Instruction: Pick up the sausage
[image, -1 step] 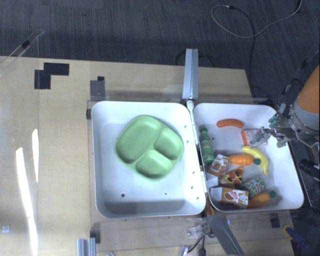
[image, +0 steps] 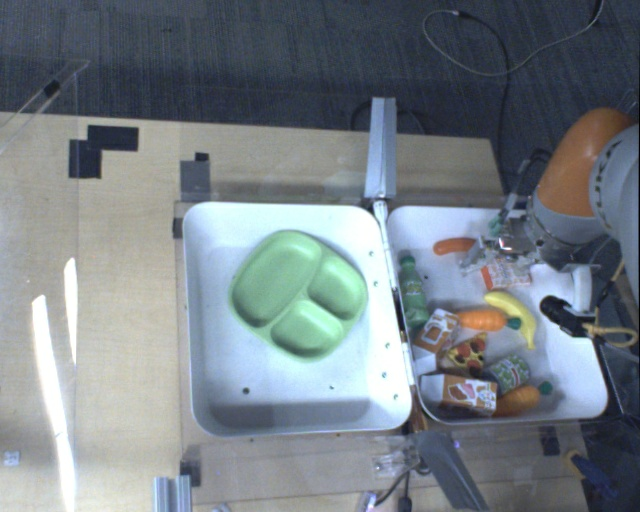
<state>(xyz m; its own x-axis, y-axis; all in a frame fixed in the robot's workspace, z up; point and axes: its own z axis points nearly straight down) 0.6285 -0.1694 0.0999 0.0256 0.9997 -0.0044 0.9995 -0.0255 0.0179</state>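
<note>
We are looking down on a pale wooden bench (image: 120, 300) that is sitting on a dark grey carpeted floor (image: 250, 50), where a thin cable (image: 510, 50) is looping across at the upper right. A metal rail (image: 381, 150) is running up from the gap between the two white bins. A few black marks are lying on the wood at the upper left.

The left bin (image: 210, 400) is holding a green divided plate (image: 298, 293) with three compartments, lying near its middle.

The right bin (image: 590, 390) is crowded. The sausage (image: 455, 245), a small orange-red piece, is lying in the upper part of this bin, just beside the gripper (image: 505, 240) on its left. The arm (image: 590, 180) is reaching in from the right, its orange band showing above the wrist, and the gripper is hanging over the bin's upper right area, above a crumpled red and white wrapper (image: 505, 270). We cannot tell how its fingers are standing, and we are seeing nothing between them.

Below that, a banana (image: 512, 310) is lying next to a carrot (image: 482, 320). A green bottle (image: 412, 290) is lying along the bin's left wall. Small juice cartons (image: 470, 392) and other packets are clustering in the lower part, with a second carrot (image: 522, 400) at the lower right.
</note>
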